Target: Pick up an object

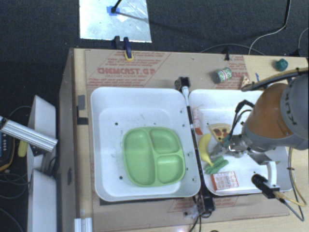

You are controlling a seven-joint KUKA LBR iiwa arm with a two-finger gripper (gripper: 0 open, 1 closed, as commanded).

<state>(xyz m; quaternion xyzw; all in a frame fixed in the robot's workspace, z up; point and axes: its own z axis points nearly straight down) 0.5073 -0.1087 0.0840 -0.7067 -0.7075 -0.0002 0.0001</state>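
The right bin [212,103] holds a yellow banana [205,146], a pizza-slice toy [220,131], a green stick-shaped piece [216,166] and a red and white packet [224,180]. My gripper [226,147] hangs low over this bin, just right of the banana and below the pizza slice, close above the green piece. The grey and orange wrist [270,117] reaches in from the right and hides the bin's right part. I see nothing clearly between the gripper's tips.
The left bin [108,110] holds a green divided plate [154,156]. On the bench behind the right bin stand a small can [223,75] and a teal object [281,64]. A dark divider [193,134] runs between the bins.
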